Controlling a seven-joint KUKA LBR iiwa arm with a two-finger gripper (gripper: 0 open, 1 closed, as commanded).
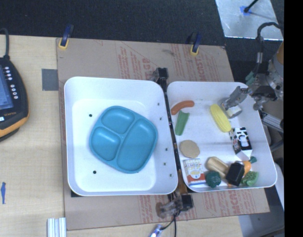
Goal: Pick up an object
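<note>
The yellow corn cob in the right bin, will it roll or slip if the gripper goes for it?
The corn cob looks rounded and elongated, so a sideways nudge would probably roll it. Its surface seems smooth like a plastic toy, so it might slip from a shallow pinch. It lies apart from the other items, just below the gripper, so a roll would likely go unchecked.

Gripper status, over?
Gripper low over right bin, beside corn cob. Nothing seen held. Sausage and green vegetable lie apart.

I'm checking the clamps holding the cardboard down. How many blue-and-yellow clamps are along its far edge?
2: one clamp at the far left corner of the cardboard, another clamp above the right bin. Others may be hidden.
</note>
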